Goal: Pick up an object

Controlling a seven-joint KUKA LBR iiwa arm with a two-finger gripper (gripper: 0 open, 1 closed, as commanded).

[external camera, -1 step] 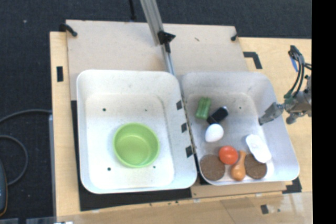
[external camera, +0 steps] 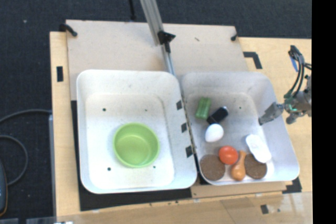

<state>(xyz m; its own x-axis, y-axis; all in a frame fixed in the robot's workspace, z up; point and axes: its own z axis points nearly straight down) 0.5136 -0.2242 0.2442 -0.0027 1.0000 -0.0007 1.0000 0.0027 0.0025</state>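
Grey gripper [external camera: 269,114] of mine sits at right bin [external camera: 278,93] rim, can't tell its state; green bowl [external camera: 136,145] in left bin [external camera: 94,86].

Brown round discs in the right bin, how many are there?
2. One brown round disc lies at the near edge of the right white bin, beside the red ball; the other brown disc is beyond the orange piece.

A slanted metal rail [external camera: 148,0] crosses the beige board [external camera: 115,47] above two white bins [external camera: 89,84].
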